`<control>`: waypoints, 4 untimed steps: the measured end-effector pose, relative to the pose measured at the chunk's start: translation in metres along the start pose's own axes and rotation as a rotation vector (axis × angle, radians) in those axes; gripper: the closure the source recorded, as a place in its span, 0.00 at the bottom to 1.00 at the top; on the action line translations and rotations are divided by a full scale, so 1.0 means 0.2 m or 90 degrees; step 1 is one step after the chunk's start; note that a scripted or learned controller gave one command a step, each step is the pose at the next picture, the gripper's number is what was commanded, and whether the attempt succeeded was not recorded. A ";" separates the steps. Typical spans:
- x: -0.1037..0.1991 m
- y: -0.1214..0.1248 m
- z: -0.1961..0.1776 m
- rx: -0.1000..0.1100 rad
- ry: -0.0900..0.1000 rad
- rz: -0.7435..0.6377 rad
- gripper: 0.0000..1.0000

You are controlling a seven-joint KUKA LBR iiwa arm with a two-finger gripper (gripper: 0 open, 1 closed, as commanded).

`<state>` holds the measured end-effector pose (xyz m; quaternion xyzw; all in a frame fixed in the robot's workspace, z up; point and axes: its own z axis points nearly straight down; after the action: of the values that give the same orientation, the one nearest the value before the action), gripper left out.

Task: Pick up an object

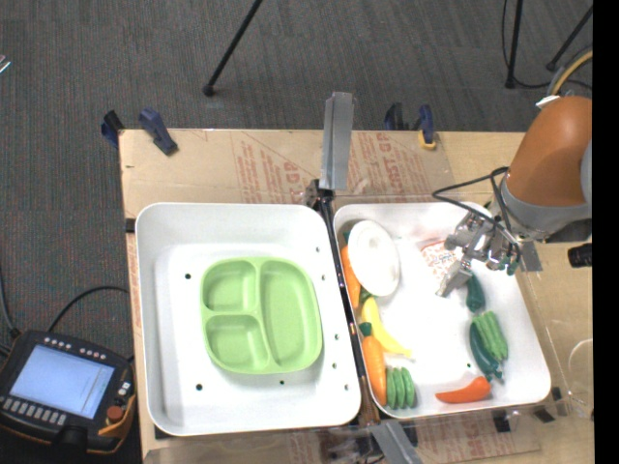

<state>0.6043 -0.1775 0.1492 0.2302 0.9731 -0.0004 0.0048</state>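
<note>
The right bin holds toy food: a white plate leaning at its left, an orange carrot, a yellow banana, a small green vegetable, a dark green pepper, a small dark green piece and an orange-red chilli. My gripper hangs over the bin's upper right part, just left of the small dark green piece. Its fingers point down-left and nothing shows between them.
The left bin holds a green divided tray. A metal post stands at the back between the bins. Blue clamps grip the bench's far edge. A teach pendant lies on the floor at lower left.
</note>
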 end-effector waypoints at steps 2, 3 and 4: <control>0.40 -0.19 0.31 0.001 0.008 0.091 0.00; 0.18 0.23 0.31 -0.001 0.006 0.136 0.00; -0.04 -0.08 0.12 0.001 0.003 0.164 0.00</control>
<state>0.6049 -0.1964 0.1247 0.3532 0.9355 0.0002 0.0025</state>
